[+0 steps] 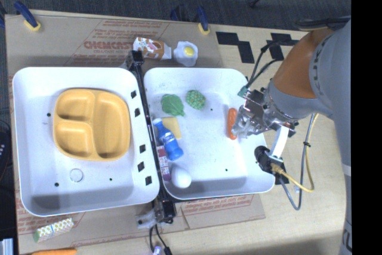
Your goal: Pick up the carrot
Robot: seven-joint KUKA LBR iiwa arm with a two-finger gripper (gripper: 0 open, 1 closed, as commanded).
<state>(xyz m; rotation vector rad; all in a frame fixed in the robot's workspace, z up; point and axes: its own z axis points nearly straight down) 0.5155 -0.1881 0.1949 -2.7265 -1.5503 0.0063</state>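
Small orange plastic carrot [231,122] lies at 3 o'clock in the right-hand shallow white bin [206,183], near its wall. Metal two-finger gripper [242,124] sits just beside it, presumably lining up (jaws' spread: cannot tell).

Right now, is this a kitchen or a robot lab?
Probably a robot lab: a grey arm reaches over two white bins of toy food like a carrot, on a cardboard-covered bench.
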